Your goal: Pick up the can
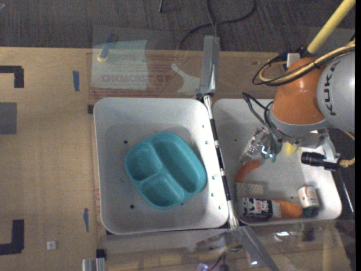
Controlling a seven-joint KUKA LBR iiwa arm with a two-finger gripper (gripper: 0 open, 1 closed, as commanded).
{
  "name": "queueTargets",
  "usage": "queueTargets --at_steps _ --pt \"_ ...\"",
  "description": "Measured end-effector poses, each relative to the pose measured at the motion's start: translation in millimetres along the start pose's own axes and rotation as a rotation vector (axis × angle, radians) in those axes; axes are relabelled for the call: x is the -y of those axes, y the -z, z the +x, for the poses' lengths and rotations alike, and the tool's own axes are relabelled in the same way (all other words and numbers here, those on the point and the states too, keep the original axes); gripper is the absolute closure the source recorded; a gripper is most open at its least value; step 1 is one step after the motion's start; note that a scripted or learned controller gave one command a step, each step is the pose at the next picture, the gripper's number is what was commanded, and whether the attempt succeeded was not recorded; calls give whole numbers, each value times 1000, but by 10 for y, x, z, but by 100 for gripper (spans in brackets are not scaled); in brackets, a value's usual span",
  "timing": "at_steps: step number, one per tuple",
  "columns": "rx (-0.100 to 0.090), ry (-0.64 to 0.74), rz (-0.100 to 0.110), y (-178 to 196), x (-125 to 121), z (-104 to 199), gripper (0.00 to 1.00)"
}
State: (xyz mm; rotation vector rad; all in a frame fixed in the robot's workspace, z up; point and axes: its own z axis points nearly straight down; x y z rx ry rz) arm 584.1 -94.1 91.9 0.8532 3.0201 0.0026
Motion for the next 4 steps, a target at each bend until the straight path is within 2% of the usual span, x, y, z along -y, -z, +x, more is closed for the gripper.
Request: queueTargets --at_steps 1,2,3,4 --pt "8 -2 -3 -26 -360 -582 100" --pt "9 12 -3 -32 -223 -777 100" --pt "2 -100 -1 946 -724 100 100" --pt "2 -299 -1 1012 -1298 384 100"
